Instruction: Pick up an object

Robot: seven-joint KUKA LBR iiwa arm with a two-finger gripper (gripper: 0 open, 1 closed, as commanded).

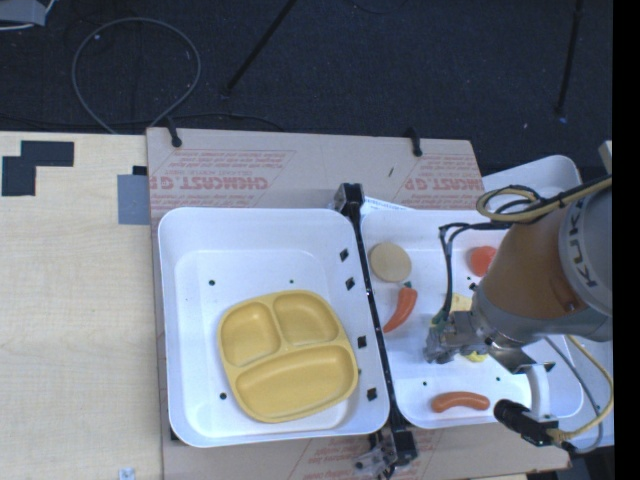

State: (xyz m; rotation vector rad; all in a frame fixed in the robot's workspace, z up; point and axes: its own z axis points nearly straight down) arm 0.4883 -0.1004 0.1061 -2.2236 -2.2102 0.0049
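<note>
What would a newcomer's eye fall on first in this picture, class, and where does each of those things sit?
First comes the yellow divided tray, lying in the left bin. Next is the arm's big orange band, reaching over the right bin, with the gripper low above its floor. Small foods dot that bin: a red chili pepper, a round tan piece and a sausage near the front.

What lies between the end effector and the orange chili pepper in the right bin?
Nothing visible does. The end effector sits low in the right bin, and the orange chili pepper lies just up and to its left in the camera view, with bare bin floor between them.
</note>
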